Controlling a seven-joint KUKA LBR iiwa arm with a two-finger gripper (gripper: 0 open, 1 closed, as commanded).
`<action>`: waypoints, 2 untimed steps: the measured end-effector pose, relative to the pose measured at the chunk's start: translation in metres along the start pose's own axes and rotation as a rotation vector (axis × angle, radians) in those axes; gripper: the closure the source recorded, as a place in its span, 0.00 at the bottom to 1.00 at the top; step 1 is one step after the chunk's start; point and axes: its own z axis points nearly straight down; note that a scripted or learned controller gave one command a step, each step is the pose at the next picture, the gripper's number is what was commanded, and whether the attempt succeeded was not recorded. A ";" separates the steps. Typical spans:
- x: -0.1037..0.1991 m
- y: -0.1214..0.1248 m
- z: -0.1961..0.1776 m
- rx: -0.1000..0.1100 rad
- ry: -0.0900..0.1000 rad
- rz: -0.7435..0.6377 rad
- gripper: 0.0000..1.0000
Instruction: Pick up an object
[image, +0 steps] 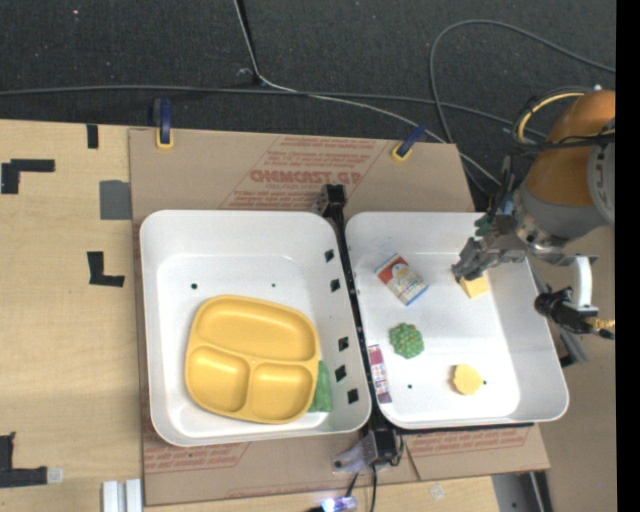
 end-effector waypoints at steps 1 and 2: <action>0.000 0.001 -0.045 0.001 0.000 0.000 1.00; 0.050 -0.015 -0.035 0.007 0.003 -0.003 1.00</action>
